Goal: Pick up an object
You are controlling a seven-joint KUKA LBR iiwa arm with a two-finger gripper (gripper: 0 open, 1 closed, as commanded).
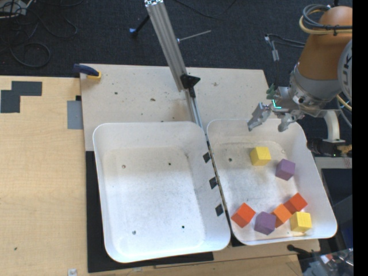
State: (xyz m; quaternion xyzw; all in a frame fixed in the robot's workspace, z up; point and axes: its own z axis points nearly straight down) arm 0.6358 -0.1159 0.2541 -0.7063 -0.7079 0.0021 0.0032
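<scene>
The pincer (272, 118) is held spread and empty above the far edge of the right bin (322, 180). A yellow cube (260, 156) is seen just below it, near a purple cube (285, 169).

Evenly and brightly lit from above, with soft faint shadows, mild glare on white bins (150, 132), slightly grainy.

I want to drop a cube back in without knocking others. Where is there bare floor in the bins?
The left bin has open floor wall to wall. In the right bin, the strip along the divider below the yellow cube is free; the near right corner is crowded.
</scene>
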